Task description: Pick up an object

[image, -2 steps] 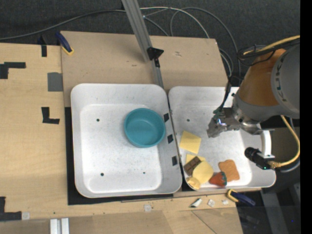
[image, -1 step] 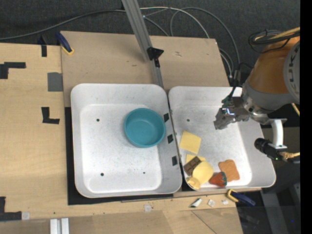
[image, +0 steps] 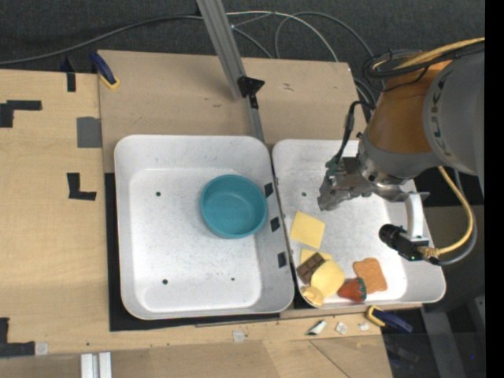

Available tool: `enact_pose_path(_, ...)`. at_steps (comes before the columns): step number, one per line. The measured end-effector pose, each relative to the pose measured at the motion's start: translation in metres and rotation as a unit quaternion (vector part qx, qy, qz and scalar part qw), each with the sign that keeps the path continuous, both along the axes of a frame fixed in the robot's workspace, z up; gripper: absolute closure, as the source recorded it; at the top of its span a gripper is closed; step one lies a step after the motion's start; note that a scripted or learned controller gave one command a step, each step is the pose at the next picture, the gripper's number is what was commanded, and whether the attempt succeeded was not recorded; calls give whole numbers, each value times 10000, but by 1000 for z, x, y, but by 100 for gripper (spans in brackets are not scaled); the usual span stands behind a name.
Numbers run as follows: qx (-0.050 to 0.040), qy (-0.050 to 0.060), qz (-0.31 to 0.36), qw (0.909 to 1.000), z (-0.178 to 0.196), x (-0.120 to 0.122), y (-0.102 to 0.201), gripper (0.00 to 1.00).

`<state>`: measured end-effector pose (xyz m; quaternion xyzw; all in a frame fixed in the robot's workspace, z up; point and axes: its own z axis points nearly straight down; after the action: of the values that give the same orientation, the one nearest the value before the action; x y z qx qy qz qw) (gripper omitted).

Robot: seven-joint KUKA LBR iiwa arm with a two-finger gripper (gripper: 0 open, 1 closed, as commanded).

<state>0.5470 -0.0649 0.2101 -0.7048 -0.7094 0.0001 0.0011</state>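
I see the gripper (image: 331, 196) above the right bin (image: 303, 160); the yellow cheese slice (image: 307, 230) lies just below-left of it; jaw state: cannot tell.

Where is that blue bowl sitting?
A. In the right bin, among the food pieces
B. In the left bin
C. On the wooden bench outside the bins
B: the blue bowl rests inside the left bin, apart from the food pieces in the right bin.
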Motion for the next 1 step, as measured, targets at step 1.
enact_pose_path(1,5,-1,9,10000,12,-6,59,100)
